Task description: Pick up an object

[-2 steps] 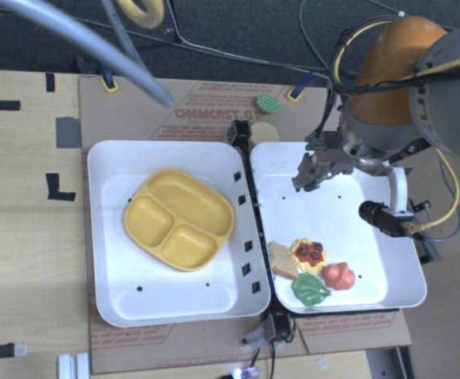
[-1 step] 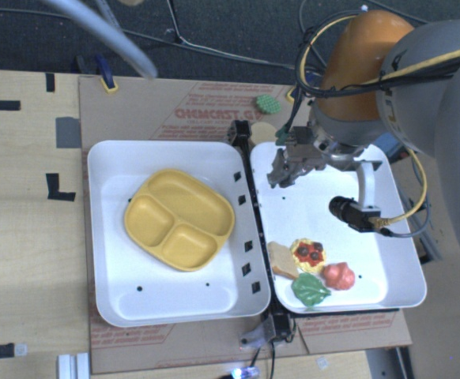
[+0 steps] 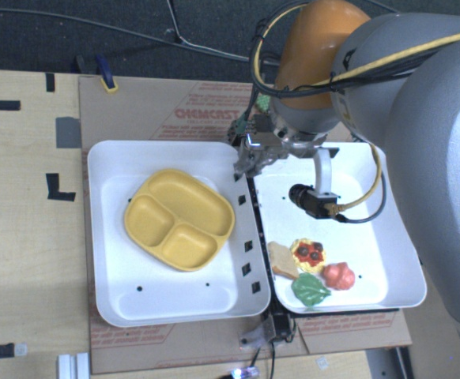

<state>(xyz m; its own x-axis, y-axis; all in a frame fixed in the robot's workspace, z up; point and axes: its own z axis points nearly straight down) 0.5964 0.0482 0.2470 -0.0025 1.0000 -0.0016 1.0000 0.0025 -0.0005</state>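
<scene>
You're looking down on two white bins side by side on the bench. The left bin (image 3: 111, 290) holds a yellow divided plate (image 3: 179, 219), sitting tilted near the bin's middle, its three compartments facing up.

Your pickable pieces are all in the right bin (image 3: 396, 235), bunched toward its near-left corner: a tan bread slice (image 3: 281, 259) just beside the divider between the bins, a small pizza piece (image 3: 308, 253) with red and dark toppings touching its right side, a red tomato-like piece (image 3: 339, 275) further right, and a green leaf (image 3: 311, 290) nearest the front rim. They sit close together, some touching.

The arm (image 3: 420, 77) comes in from the right, its orange band (image 3: 317, 34) high above the back of the right bin. The gripper (image 3: 254, 150) hangs over the rear end of the divider, well apart from the food cluster. Whether it's wide or narrow, you cannot tell from this angle; the wrist hardware hides it. Nothing is visibly in its grasp. A black cylindrical part (image 3: 313, 200) on a cable hangs below the wrist, over the middle of the right bin.
</scene>
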